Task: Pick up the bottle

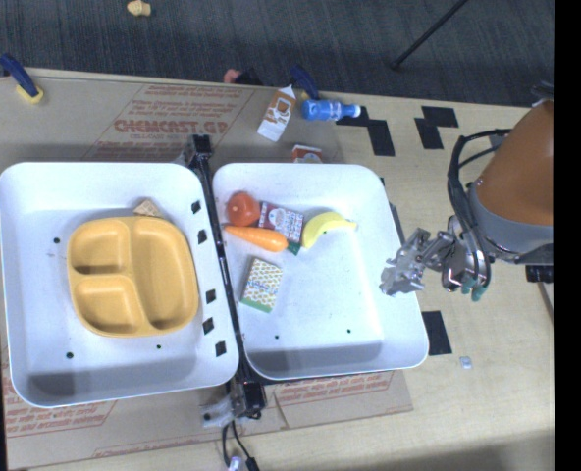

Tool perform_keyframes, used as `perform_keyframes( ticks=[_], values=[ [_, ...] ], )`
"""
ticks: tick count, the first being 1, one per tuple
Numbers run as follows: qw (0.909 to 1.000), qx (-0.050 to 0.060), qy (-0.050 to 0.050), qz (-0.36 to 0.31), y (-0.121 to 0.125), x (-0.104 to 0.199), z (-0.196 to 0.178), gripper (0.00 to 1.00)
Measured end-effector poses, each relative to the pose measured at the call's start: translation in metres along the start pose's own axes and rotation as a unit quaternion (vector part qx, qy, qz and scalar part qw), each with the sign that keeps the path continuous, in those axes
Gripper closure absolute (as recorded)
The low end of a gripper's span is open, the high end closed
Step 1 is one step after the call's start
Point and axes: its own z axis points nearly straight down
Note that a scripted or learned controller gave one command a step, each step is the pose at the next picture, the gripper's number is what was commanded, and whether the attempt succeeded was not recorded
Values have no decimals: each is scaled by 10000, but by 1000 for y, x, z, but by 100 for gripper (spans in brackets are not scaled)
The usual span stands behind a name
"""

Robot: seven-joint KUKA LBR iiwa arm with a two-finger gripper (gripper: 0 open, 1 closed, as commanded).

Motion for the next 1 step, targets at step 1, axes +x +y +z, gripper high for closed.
perform_keyframes(
  ticks=[1],
  values=[
    [9990, 1, 15, 444, 0, 0, 11, 100]
  ],
)
